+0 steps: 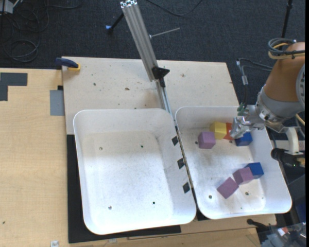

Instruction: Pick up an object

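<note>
- Two-finger metal gripper sits low among yellow cube, red block and blue cube; grip state unclear
- Right white bin has open floor centrally

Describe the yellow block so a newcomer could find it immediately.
Look in the right bin, near its far edge. The yellow block sits just left of the gripper, with a purple block to its left. It is the one yellow piece among purple and blue ones.
</note>
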Controlling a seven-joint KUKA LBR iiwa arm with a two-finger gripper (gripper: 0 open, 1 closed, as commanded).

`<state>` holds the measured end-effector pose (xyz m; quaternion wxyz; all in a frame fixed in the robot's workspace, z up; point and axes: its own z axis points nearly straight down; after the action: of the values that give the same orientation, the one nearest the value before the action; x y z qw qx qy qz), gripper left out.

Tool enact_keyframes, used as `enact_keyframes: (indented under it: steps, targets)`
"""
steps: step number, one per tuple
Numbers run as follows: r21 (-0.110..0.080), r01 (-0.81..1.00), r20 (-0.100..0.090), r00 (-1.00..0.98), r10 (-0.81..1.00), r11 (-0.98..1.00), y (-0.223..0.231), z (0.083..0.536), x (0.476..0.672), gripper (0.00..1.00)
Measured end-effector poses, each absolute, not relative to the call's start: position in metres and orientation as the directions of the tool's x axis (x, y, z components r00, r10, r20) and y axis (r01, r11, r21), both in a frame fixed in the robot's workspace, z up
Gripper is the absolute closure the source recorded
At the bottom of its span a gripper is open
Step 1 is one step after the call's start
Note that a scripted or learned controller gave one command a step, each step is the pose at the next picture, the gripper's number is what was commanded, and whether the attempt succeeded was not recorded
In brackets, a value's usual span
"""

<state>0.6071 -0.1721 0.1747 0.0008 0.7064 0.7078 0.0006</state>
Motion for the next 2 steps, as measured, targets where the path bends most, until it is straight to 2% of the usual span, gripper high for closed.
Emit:
enact_keyframes:
  steps: [2]
  targets:
    - [0.004,1.0,-0.001,-0.002,1.0,0.002,-0.174,0.281,0.609,1.0]
